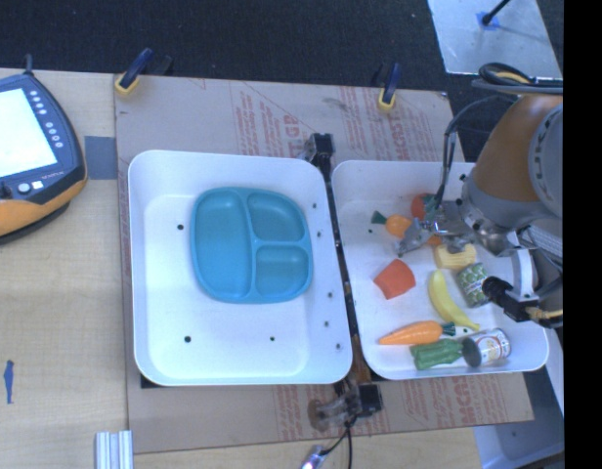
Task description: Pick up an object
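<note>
Toys crowd the right bin [536,364]; we see a blue sectioned plate [250,243] in the left bin [154,350].
Smooth curved banana [446,301], tapered carrot [411,334], red block [395,278]; tool [425,229] state unclear.

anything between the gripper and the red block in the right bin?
Nothing visible. The gripper hangs over the right bin just above the red block, with bare white floor between them. The small carrot and the banana lie off to the sides.
</note>
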Tool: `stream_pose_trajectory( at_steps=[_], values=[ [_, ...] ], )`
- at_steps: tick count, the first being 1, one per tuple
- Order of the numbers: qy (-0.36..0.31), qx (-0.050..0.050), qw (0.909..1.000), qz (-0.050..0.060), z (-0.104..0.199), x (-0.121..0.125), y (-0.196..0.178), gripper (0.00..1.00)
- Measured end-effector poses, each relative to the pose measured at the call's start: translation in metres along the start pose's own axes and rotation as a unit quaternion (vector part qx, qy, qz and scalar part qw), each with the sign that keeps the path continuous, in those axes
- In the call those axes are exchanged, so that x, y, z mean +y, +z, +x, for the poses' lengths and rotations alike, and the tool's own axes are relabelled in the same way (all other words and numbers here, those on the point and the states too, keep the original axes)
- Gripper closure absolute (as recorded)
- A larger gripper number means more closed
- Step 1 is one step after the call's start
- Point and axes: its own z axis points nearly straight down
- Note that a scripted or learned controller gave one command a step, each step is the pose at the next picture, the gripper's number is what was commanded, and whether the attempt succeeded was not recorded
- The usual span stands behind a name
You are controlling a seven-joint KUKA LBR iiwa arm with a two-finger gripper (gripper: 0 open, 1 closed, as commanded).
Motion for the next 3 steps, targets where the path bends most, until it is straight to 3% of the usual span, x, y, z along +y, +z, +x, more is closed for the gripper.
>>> stream_pose_trajectory(
  at_steps=[1, 2, 3],
  values=[
    [0.0, 0.002, 1.0, 0.004, -0.023, 0.025, 0.003, 0.0],
    [-0.003, 0.002, 1.0, 0.005, -0.023, 0.025, -0.007, 1.0],
    [-0.004, 0.002, 1.0, 0.005, -0.023, 0.025, -0.007, 0.0]
  ],
)
